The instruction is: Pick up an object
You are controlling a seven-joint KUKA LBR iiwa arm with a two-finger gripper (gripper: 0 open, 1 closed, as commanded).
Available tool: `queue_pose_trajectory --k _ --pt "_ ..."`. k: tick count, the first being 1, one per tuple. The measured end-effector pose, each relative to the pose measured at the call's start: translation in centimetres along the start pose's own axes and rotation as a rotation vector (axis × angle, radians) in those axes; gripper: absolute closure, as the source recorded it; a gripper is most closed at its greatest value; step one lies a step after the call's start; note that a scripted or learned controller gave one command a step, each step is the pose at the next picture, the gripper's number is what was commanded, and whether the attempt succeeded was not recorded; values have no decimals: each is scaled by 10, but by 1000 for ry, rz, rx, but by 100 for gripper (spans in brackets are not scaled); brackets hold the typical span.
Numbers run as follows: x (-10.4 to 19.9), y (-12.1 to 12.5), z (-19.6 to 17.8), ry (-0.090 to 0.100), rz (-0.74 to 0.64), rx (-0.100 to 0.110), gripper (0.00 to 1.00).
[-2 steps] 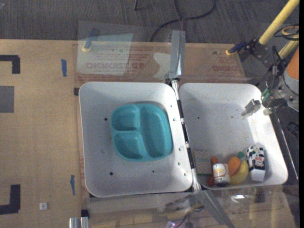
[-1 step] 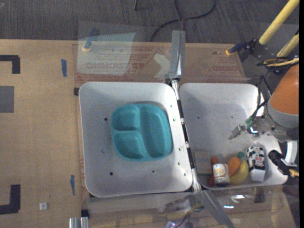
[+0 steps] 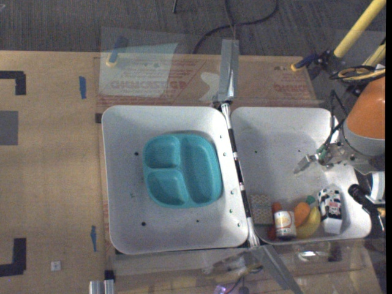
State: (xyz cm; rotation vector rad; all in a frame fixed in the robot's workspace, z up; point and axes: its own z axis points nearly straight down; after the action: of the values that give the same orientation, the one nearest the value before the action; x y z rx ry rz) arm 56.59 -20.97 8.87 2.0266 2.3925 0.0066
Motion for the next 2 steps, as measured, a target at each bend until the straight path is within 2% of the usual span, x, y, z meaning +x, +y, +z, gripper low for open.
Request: queue_pose_trajectory --k 1,2 --pt "7 -80 -1 4 -30 -2 0" --pt "4 -78 -11 -1 -25 -9 100"
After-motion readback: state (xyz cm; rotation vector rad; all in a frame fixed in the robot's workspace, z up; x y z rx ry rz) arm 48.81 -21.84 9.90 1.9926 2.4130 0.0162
